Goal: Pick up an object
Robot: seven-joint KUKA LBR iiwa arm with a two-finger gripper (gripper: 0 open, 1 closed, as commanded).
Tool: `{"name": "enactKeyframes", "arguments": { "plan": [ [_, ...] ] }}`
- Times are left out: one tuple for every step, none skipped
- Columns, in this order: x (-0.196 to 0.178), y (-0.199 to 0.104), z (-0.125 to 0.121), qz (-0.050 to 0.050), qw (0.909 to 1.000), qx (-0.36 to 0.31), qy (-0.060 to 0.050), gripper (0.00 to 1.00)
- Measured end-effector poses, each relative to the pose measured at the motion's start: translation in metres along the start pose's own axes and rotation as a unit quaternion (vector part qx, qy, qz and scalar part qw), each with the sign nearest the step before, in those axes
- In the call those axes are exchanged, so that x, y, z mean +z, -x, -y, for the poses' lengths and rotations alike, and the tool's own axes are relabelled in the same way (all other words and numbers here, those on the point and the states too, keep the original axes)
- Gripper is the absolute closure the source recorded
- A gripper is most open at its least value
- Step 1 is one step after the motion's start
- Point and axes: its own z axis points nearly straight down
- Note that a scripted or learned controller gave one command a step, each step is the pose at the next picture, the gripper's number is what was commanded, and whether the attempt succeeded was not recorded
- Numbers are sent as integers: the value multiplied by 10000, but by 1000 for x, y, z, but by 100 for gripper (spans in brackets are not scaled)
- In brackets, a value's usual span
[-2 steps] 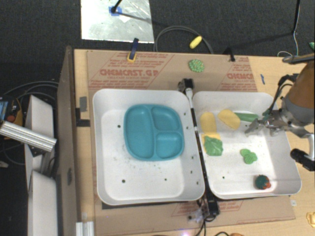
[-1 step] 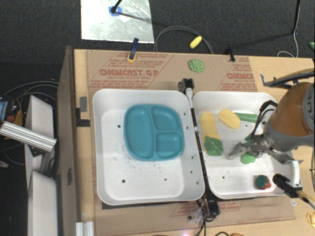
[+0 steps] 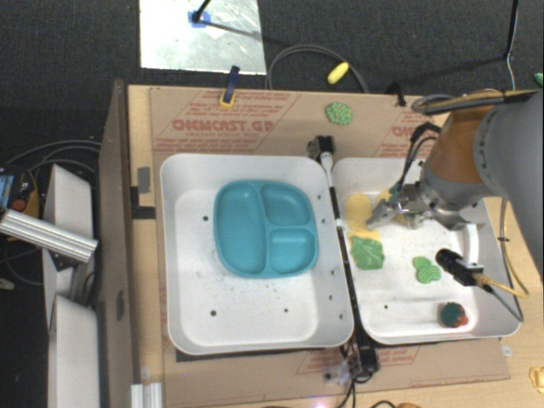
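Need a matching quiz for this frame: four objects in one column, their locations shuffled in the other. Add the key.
Things:
A. teal divided plate
B. pale yellow piece
C. round bumpy green piece
D. green and orange ball

Places:
1. right bin, its front right corner as the camera sees it
2. on the cardboard behind the bins
3. middle of the left bin
4. right bin, beside the gripper, close to the divider

Pairs: A-3, B-4, C-2, D-1.
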Motion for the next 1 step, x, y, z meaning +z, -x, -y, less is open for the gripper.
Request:
{"name": "enactKeyframes", "arguments": {
  "plan": [
    [-44,23,59,11,10000,68,-44,0]
  ]
}}
